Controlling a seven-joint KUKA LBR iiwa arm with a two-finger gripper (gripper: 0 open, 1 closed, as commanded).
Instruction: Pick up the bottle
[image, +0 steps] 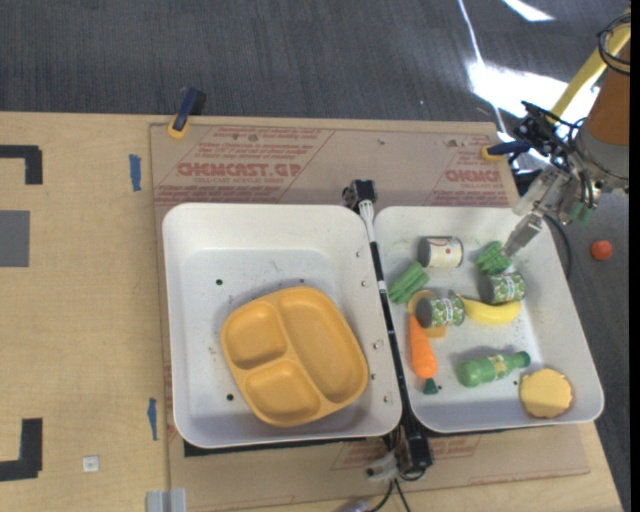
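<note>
While bottle (491, 367) lies between carrot (423, 350), cookie (545, 392).

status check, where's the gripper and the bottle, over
Gripper over right bin's far edge, by the broccoli. Green bottle lying at bin's near side, untouched. Banana and can between them.

The green bottle (491, 366) lies on its side at five o'clock in the right bin (570, 300); the gripper (522, 235) hovers at one o'clock, well apart.
</note>
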